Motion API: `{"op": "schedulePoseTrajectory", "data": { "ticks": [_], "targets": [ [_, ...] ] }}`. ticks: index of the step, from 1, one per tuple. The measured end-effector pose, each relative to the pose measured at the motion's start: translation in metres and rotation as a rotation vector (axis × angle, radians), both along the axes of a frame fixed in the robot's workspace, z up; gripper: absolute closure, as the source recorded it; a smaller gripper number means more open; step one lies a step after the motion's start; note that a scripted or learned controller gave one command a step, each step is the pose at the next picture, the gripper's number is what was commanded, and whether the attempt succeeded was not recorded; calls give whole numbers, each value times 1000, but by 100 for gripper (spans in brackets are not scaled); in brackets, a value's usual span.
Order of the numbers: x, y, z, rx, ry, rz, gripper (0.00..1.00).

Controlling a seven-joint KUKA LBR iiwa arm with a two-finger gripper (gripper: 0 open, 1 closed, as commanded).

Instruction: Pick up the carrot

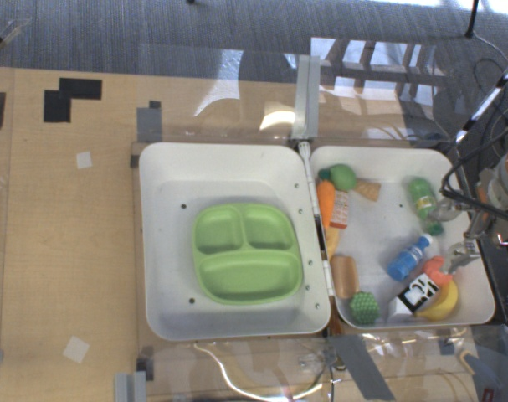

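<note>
1. Where my pincer [467, 254] hangs over the right bin's [379, 318] right edge, I cannot tell whether it is clenched or released; nothing shows within its grasp.
2. Just beside it lie a banana [442, 301] and a blue bottle [408, 258].
3. My carrot [325, 203] lies well apart, against that bin's left wall, beside a green fruit [343, 176]; the left bin [161, 224] bears a green tray [245, 254].

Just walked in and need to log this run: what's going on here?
A robot arm is set to pick up the carrot, which lies untouched at the left edge of the right bin, beside a green fruit. The gripper sits over that bin's right side, near the blue bottle and banana, holding nothing. The left bin holds a green tray.
</note>
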State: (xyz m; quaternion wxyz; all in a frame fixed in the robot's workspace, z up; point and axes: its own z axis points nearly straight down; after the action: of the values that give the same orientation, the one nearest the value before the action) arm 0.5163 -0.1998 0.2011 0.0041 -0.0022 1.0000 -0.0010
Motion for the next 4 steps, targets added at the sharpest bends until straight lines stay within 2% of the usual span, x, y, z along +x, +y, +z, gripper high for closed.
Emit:
{"op": "schedulePoseTrajectory", "data": {
  "ticks": [1, 2, 3, 4],
  "targets": [
    [57, 42, 148, -1, -17, -89, 0],
    [120, 26, 125, 3, -3, -340, 0],
    [145, 49, 149, 6, -7, -531, 0],
    [142, 124, 345, 8, -18, -454, 0]
  ]
}}
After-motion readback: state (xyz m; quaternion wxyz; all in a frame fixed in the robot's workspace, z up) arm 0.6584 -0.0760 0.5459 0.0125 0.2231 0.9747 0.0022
